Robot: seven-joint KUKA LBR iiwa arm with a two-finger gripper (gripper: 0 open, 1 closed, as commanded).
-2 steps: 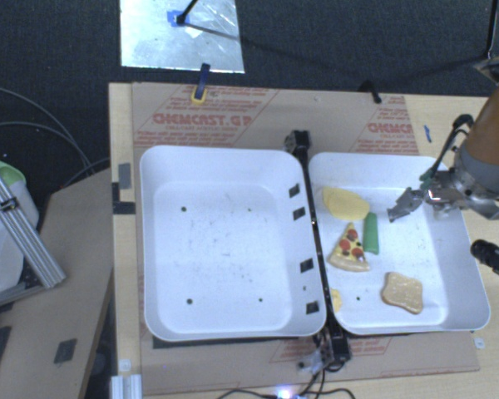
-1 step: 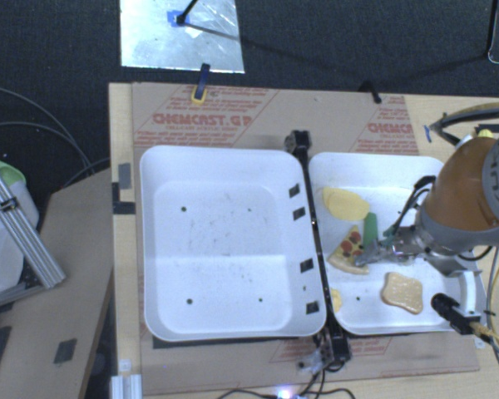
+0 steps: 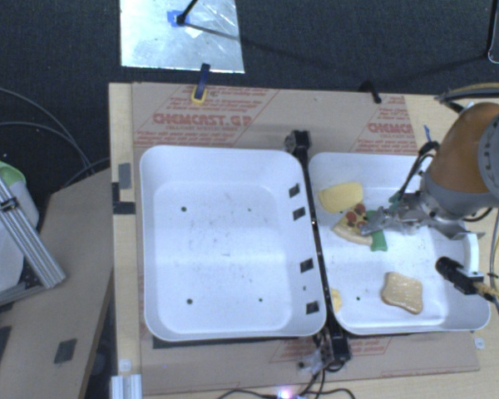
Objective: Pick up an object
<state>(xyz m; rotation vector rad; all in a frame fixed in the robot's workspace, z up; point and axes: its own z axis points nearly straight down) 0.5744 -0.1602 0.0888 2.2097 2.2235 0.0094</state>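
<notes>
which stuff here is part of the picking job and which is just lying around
In the job:
end effector
pizza slice toy
yellow piece
toast-shaped piece
right bin

Lying about:
left bin
foil sheet
yellow-blue clamp

Two white bins (image 3: 224,160), left one speckled with dark dots. Grey arm (image 3: 474,152), orange band. Just left of gripper (image 3: 381,219): pale yellow slab (image 3: 341,196), tan wedge dotted red (image 3: 353,227), green piece (image 3: 377,241). Below gripper: golden-brown toast (image 3: 402,293). Bench board (image 3: 208,116) tan, red lettering.
</notes>
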